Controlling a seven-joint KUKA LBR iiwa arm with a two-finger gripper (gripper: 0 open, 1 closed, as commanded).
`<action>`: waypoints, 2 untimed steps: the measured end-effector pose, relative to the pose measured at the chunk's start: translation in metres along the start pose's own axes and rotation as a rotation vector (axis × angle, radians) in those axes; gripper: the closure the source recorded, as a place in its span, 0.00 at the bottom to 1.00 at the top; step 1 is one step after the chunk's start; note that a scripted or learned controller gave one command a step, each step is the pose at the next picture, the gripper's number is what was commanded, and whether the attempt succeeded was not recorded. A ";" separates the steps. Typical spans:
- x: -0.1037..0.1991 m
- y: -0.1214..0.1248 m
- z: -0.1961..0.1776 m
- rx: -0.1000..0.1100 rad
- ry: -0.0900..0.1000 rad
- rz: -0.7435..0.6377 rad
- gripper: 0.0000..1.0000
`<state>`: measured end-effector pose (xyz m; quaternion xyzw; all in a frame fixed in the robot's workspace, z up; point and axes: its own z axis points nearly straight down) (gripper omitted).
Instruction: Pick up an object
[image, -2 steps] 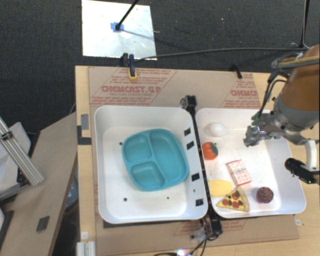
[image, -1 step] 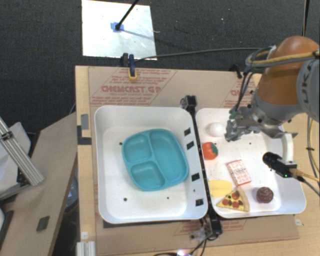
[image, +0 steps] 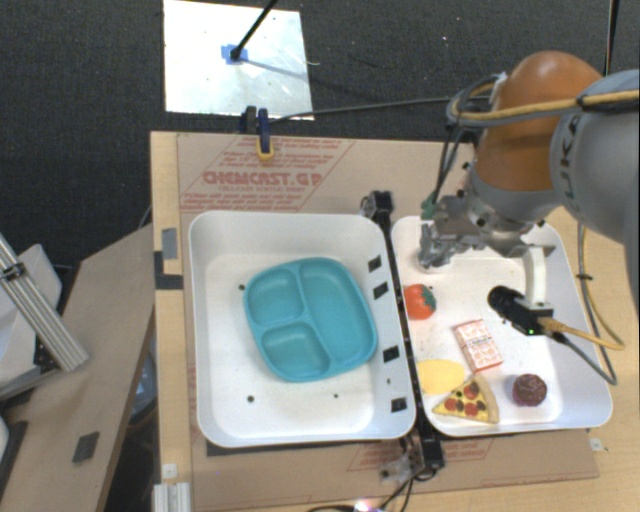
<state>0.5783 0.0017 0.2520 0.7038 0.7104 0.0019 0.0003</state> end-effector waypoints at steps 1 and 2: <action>0.048 0.025 0.015 0.001 -0.001 0.000 1.00; 0.105 0.038 0.011 0.000 0.001 -0.001 1.00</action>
